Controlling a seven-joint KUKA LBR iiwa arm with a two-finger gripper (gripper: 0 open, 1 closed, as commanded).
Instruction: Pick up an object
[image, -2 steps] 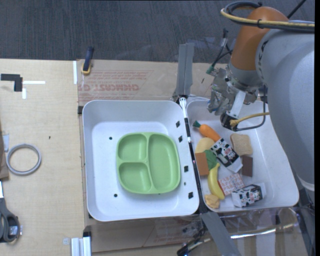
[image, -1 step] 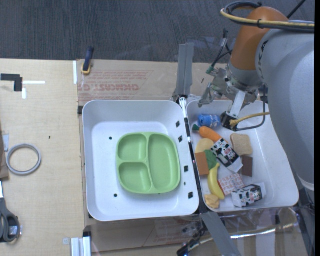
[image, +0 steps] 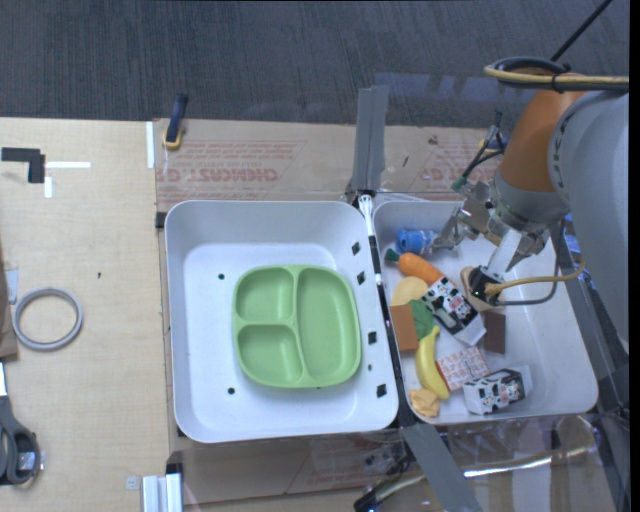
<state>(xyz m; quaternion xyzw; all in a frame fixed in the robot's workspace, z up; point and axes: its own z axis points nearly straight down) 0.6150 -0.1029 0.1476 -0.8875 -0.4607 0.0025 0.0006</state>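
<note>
Well left of the hand, the green plate (image: 298, 326) sits in the other bin. In the hand's own bin (image: 548, 352), the blue toy (image: 410, 241) lies just to its left, likely the easiest pick, with the carrot (image: 420, 267) slanting close by. The hand (image: 455, 230) hangs above; we cannot tell whether it is apart or together.

Gripper (image: 462, 228) hangs over right bin (image: 548, 352); green plate (image: 298, 325) lies in left bin (image: 200, 300).

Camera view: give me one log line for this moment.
gripper over right bin, near blue object | grasp unconfirmed | left bin: green plate
</note>
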